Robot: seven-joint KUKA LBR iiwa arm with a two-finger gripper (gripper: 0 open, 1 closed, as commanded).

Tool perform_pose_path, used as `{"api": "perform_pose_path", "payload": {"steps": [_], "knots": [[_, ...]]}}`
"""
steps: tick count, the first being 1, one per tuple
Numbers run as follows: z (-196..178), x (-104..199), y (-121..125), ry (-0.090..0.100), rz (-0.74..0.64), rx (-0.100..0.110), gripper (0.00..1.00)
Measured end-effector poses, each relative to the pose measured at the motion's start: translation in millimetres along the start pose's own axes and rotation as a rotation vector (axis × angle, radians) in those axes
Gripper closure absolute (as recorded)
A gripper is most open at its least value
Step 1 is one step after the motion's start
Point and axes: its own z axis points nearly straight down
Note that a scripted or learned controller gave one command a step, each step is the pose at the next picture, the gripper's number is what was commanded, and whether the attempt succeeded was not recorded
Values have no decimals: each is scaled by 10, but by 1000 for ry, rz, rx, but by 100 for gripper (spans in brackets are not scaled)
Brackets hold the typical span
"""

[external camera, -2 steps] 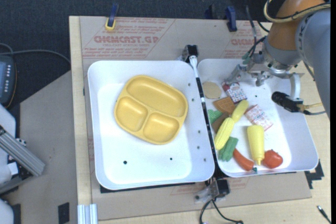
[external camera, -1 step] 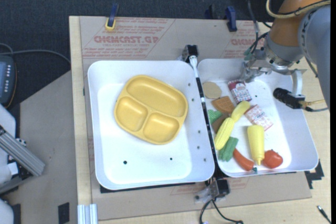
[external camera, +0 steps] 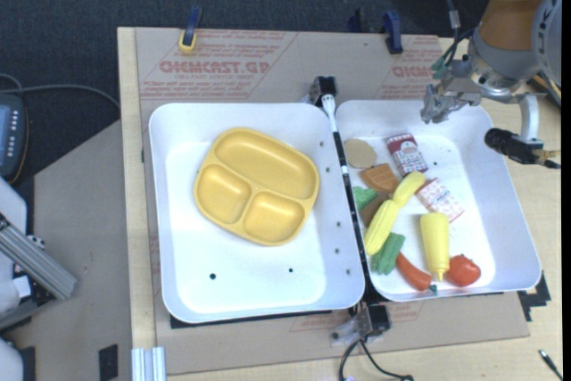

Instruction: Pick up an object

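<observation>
Counter (external camera: pixel 268 58) under cardboard, two white bins. Left bin (external camera: pixel 169 192): yellow divided plate (external camera: pixel 257 186). Right bin (external camera: pixel 500 192): toy food pile (external camera: pixel 406 210), centre-right of frame. Pincer (external camera: pixel 437 107) at upper right, aperture cannot tell, well apart from pile. Risk: crowded items, grasp slips or snags a neighbour.

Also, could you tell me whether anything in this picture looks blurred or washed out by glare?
Camera view: the hand is slightly soft; the yellow three-compartment plastic plate is sharp; the shallow white bins are bright but keep their edges.

Yellow divided plate (external camera: pixel 257 186), 2 white bins (external camera: pixel 178 219)
</observation>
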Motion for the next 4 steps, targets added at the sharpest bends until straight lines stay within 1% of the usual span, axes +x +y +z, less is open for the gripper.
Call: {"api": "perform_pose_path", "payload": {"steps": [1, 2, 3, 4], "knots": [[-547, -5, 20, 0, 0, 0, 100], [-479, 379, -235, 4, -2, 11, 100], [-445, 860, -601, 5, -3, 13, 100], [-578, 1208, -913, 5, -3, 11, 100]]}}
